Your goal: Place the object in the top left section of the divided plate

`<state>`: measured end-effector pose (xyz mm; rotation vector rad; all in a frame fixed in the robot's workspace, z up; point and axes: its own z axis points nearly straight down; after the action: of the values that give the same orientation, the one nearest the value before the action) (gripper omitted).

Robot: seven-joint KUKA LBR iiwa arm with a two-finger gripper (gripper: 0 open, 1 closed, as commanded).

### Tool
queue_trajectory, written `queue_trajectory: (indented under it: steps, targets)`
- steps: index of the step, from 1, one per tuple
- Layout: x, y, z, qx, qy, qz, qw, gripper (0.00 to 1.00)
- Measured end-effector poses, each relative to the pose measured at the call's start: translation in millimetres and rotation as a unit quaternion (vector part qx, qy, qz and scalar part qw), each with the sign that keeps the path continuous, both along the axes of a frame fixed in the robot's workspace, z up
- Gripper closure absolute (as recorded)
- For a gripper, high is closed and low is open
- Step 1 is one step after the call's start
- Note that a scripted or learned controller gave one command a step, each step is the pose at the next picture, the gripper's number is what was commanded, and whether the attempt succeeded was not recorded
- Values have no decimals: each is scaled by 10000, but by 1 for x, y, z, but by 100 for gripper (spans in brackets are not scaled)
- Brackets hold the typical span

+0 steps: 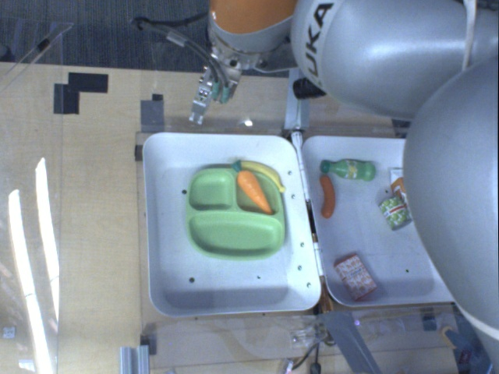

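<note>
Carrot (254, 192) lies in the plate's (234, 236) top right section, a banana (265, 172) against its far edge; the top left section holds nothing. I see the jaws (207, 100) above the counter (86, 209) beyond the left bin (168, 232), gripping nothing; apart or together, I cannot tell. Risk, in my judgement: a descent onto the carrot catches the banana or the divider.

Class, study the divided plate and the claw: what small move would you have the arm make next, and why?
Probably swing the claw toward the right bin to fetch an object, perhaps the sausage. The claw hangs above the bench beyond the left bin's far edge. On the green divided plate, the top left section looks bare, while a carrot and banana occupy the top right.
</note>
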<state>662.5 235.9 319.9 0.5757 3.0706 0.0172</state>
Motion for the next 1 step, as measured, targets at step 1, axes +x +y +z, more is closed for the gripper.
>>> queue_trajectory:
  steps: [1]
  targets:
    - [-46, -1, -108, -43, 66, 1600, 9871, 100]
